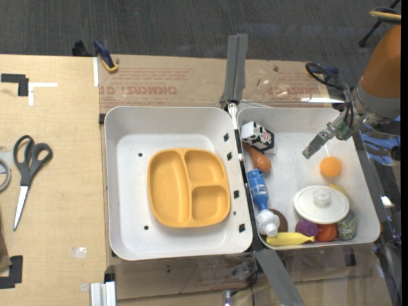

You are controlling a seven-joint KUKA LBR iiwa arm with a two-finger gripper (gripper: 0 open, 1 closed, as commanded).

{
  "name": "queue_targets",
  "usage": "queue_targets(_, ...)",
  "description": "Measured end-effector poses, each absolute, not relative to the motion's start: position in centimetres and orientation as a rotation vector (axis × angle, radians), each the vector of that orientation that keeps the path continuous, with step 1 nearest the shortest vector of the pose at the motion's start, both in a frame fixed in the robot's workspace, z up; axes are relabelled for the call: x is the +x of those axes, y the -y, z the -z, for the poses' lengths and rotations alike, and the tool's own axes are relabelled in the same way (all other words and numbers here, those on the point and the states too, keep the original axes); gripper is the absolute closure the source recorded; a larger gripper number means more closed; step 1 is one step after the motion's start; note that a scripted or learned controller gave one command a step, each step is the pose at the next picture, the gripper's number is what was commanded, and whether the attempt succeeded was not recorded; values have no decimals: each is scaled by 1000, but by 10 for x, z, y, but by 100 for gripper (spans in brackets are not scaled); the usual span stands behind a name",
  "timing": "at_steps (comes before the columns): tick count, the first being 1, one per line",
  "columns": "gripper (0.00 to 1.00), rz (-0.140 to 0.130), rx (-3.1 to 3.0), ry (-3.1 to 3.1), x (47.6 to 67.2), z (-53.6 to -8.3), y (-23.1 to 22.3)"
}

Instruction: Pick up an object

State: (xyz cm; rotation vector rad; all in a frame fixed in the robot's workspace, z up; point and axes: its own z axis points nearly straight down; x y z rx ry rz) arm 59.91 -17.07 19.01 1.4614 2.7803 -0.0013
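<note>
dark carpet floor (159, 11) behind light wooden bench (57, 171)

Scissors (27, 164) are lying at nine o'clock on the wooden bench (57, 234). A blue clamp (105, 55) is sitting at eleven o'clock.

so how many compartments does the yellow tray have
3. The yellow tray in the left bin has one long compartment down its left side, one at upper right and one at lower right.
</note>
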Motion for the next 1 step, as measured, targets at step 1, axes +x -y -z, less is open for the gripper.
queue_targets(1,0,1,1695,-2644,633,-106,136)
